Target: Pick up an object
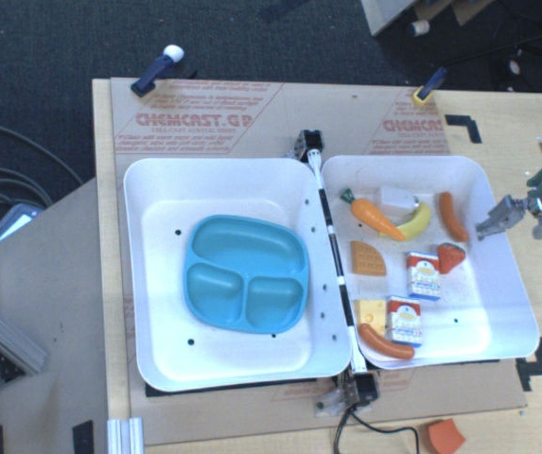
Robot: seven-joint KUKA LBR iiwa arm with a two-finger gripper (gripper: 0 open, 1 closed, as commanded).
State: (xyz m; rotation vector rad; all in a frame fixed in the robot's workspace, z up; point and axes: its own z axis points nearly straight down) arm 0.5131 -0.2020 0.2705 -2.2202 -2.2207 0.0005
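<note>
The right bin (512, 291) holds toy food. An orange carrot (376, 218) and a yellow banana (416, 221) lie at the back, with a reddish sausage (452, 216) to their right. A red strawberry (451, 256) touches a small carton (423, 276), and a second carton (404, 320) sits nearer the front. A tan cracker (368, 259), a yellow cheese slice (370, 308) and a hot dog (385, 343) lie on the bin's left side. My gripper (519, 213) hangs at the right edge, just over the bin's right rim, to the right of the sausage.
The left bin (152, 253) holds a blue divided plate (247, 273). A black divider clip (309, 144) sits between the bins at the back. Clamps (157, 69) grip the board's far edge. An orange block (445, 435) lies at the front.
</note>
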